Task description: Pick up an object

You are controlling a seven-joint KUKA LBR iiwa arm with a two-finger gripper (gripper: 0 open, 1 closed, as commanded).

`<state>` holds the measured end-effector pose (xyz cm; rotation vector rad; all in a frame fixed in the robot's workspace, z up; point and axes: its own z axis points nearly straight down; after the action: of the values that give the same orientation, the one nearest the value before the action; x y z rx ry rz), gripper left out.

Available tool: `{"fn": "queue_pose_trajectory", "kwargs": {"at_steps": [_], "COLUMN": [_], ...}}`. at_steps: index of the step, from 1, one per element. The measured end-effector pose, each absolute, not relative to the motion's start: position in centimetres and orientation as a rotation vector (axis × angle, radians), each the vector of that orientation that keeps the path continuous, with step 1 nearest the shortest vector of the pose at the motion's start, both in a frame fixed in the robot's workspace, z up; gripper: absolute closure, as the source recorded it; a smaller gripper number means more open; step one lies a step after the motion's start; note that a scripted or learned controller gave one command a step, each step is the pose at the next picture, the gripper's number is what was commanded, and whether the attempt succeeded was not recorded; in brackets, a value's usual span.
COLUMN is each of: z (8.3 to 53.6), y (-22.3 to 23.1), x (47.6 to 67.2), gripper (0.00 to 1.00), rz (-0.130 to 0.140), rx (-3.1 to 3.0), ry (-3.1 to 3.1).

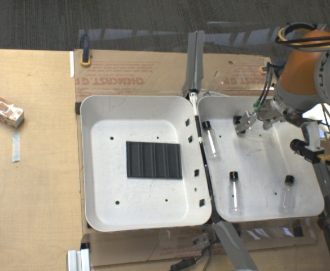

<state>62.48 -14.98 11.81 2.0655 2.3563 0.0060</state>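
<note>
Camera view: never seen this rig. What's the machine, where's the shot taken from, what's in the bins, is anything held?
The machine is a single grey robot arm with an orange band, reaching in from the right. At its end is a two-finger pincer, low over the far part of the right bin. I cannot tell whether it is open or shut, and nothing is visibly held.

The one camera sits fixed above the bench, looking down at a slant on two shallow white bins side by side.

The left bin holds a dark ribbed rectangular block. The right bin holds three clear tubes with black caps: one near its left wall, one near the front, one toward the right. A small carton lies on the bench at far left.
</note>
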Motion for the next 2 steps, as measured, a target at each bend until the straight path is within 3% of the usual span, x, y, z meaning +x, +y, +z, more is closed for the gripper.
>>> {"fn": "queue_pose_trajectory", "kwargs": {"at_steps": [1, 2], "z": [9.16, 10.10], "y": [-13.25, -13.39], "x": [63.40, 63.41], "gripper": [0.00, 1.00], "rz": [-0.003, -0.002], "rx": [1.984, 1.987], "ry": [2.437, 2.433]}}
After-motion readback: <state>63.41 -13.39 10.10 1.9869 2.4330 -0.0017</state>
